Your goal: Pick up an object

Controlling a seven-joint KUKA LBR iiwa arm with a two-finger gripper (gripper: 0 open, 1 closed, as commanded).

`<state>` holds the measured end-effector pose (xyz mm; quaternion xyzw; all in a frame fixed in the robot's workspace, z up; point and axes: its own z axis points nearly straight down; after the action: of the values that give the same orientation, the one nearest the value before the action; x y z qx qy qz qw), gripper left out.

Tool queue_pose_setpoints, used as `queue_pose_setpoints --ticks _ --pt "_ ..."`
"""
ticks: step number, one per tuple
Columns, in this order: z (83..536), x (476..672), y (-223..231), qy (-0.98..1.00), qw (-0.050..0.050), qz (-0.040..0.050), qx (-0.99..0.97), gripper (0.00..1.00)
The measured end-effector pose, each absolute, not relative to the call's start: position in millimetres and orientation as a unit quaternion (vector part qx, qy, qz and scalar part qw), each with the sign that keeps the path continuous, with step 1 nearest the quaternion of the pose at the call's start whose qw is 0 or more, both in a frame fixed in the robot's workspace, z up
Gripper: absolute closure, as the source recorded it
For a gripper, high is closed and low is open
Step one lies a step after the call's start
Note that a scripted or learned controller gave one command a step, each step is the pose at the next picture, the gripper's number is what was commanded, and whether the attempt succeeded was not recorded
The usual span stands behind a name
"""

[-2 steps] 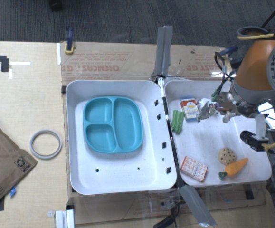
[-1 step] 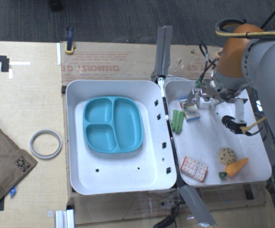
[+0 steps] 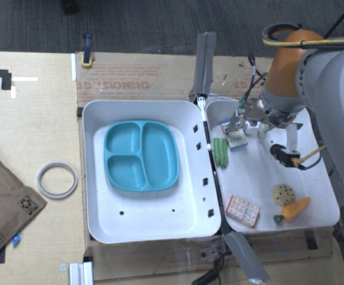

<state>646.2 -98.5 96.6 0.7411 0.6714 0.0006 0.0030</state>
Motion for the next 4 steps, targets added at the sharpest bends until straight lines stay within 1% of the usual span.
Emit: queue_pose_setpoints --ticks 1,2,3,4 --pt "107 645.3 -100 0.671 0.001 -0.0024 0.741 1.00" --pt "204 645.9 -125 0.698 0.001 -0.0005 0.716 1.00" --pt "191 626.2 -80 0.727 -0.001 -0.0013 0.687 1.00" --pt "191 626.2 -81 0.727 -0.001 -0.0013 0.687 0.00"
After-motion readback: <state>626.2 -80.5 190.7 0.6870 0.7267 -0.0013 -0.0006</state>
